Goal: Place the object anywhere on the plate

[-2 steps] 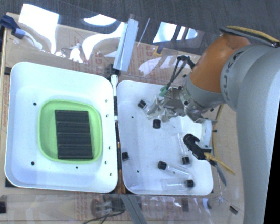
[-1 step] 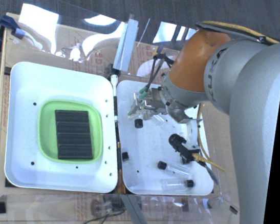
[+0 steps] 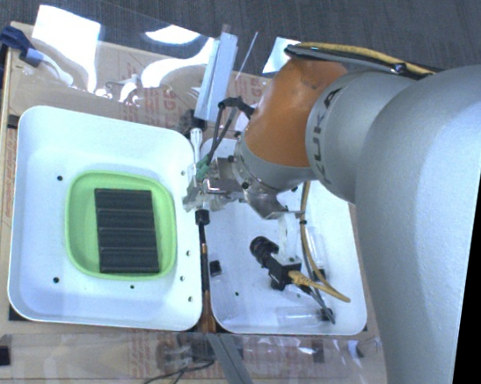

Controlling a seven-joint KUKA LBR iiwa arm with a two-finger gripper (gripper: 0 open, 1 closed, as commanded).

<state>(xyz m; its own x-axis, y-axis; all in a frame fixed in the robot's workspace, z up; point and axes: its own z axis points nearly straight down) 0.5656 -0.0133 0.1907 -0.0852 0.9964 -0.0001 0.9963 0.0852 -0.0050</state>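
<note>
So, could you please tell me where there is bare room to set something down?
In the left bin, bare white floor runs between the green plate and the far wall, and a narrower strip along the left wall. The plate itself is mostly taken by the dark ridged block. The right bin is crowded under the arm.

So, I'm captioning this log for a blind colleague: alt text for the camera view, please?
A dark ribbed block lies on a green plate in the left bin. The grey-and-orange arm reaches in from the right, its gripper over the left edge of the right bin.
</note>
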